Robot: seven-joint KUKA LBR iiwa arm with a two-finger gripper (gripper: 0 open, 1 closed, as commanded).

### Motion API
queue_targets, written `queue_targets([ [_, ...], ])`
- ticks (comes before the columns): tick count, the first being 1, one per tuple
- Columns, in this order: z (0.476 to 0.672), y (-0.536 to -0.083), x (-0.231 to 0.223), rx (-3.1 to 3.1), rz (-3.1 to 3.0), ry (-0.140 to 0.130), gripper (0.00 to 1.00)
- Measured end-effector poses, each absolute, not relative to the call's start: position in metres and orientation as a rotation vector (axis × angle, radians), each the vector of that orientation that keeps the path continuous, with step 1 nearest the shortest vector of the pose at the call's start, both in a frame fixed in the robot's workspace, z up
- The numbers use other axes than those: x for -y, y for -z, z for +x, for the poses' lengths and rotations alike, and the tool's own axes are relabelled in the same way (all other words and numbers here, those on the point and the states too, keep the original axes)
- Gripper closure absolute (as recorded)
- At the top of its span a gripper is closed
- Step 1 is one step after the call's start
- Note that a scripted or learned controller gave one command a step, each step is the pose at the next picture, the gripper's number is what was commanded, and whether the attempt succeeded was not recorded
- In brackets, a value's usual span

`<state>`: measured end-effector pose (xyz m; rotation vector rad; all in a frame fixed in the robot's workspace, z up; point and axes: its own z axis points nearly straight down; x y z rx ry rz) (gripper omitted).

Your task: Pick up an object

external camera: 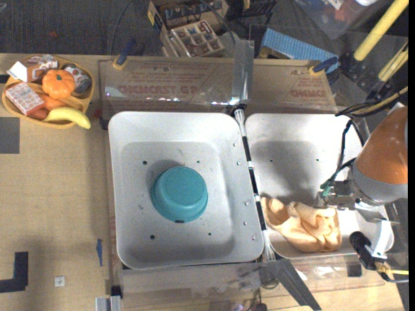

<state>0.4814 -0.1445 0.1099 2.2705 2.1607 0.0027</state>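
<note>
A light wooden bench (52, 193) fills the left and bottom. At its top left corner sits a yellow plate (13, 102) of toy food, with a small orange pumpkin (59, 83) and a banana (69, 116). Behind the bench the floor (58, 11) is dark grey carpet. Boxes of small parts (191, 28) and a blue pad (285, 44) lie there. A yellow pole (382, 21) leans at the top right.

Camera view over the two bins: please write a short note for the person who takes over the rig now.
Gripper: low over the right bin, at the edge of the tan cloth; whether it is open or shut cannot be seen.
Things: the cloth lies crumpled at the near side of the right bin. A teal bowl sits upside down in the left bin.
Done: nothing is seen lifted.
Left: grasp one thing and raise it.
</note>
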Motion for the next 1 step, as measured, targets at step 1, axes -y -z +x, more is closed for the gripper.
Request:
queue_targets([
  [1,0.4814,-0.1099,0.1446,-2.161,2.271,-0.003,0.00],
])
